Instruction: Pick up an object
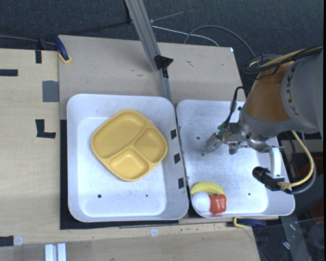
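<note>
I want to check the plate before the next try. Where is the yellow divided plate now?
The yellow divided plate lies in the left white bin, toward its upper middle, across the divider from the gripper in the right bin.

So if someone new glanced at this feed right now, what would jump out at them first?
Probably the yellow three-compartment plate, lying tilted in the middle of the left bin. Next, the grey arm with its orange band coming in from the right, its gripper over the bare floor of the right bin. Last, a small cluster of toys, yellow, white and red, sits against that bin's near left corner.
</note>
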Tool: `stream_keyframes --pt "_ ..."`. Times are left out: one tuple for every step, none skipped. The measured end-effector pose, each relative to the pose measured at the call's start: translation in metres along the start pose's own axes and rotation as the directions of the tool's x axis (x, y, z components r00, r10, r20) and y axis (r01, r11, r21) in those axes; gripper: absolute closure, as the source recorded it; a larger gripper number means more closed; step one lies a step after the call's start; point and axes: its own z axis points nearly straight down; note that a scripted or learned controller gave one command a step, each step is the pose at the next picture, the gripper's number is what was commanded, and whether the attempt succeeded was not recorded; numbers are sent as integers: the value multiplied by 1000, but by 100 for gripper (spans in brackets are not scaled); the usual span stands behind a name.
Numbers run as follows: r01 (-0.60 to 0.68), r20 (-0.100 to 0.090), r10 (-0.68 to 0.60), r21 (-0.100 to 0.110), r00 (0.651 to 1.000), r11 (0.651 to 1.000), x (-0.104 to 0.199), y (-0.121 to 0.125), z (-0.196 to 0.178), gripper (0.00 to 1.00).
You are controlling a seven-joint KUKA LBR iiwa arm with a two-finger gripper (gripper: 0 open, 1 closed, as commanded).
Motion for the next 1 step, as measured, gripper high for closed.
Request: stream_keyframes --pt "0 -1 0 2 1000 1000 1 -2 54 0"
